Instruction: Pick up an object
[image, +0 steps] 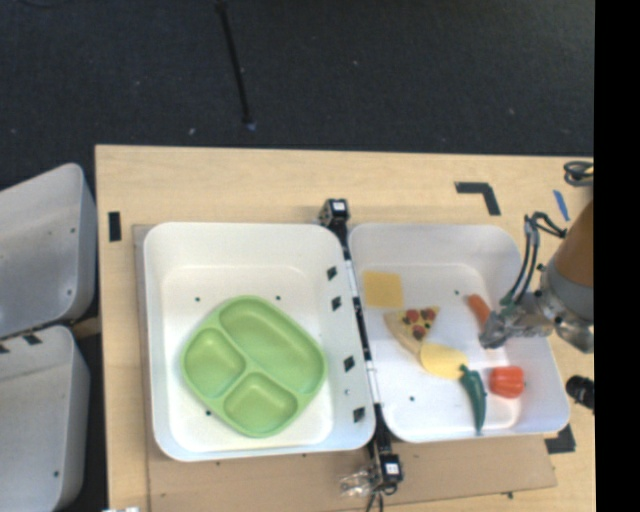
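- The green divided plate (253, 366) lies in the left bin (160, 300), untouched.
- In the right bin (440, 245), the yellow square (383, 289), pizza slice (415, 325), lemon (442, 360), green pepper (474, 394) and red piece (507, 381) all rest on the floor.
- The gripper (497, 330) hangs low near the right bin's right edge, beside an orange piece (479, 306); whether it holds anything cannot be told, so nothing appears lifted yet.

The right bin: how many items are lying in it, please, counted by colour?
In the right bin, by main colour:
Yellow: 2, a flat square slice and a rounded piece
Orange: 1, a carrot-like stick
Red: 1, a pepper-like piece
Green: 1, a chili
Tan with toppings: 1, a pizza slice
Total: 6
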